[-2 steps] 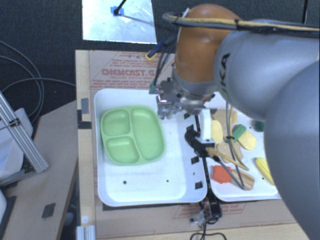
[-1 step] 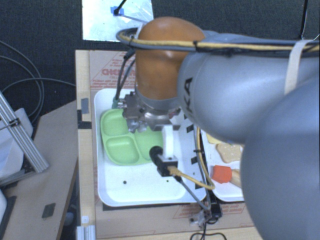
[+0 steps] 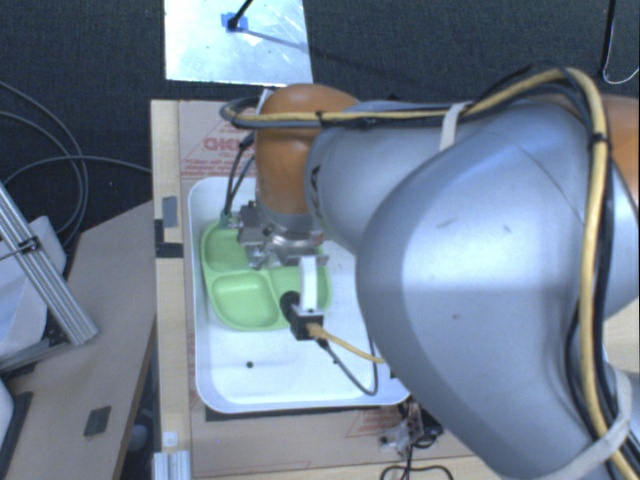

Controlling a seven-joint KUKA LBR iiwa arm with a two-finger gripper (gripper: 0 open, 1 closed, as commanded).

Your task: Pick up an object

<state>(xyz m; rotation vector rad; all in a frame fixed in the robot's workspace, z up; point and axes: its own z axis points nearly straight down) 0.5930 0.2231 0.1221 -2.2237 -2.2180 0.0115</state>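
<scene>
Hovering tool (image 3: pixel 283 258) over green divided tray (image 3: pixel 240 293) in white bin (image 3: pixel 260 388); grip state unclear.

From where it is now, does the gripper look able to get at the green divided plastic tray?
Probably yes: the gripper hangs directly over the green divided plastic tray in the white bin, nothing lying between.

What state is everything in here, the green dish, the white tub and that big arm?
Green plastic divided tray: lying flat in the bin, right way up, compartments bare where visible, far end hidden under the arm.
Shallow white bin: holding the tray, near part bare.
Grey arm with the orange band: reaching down over the tray.
Gripper: low over the tray.
</scene>
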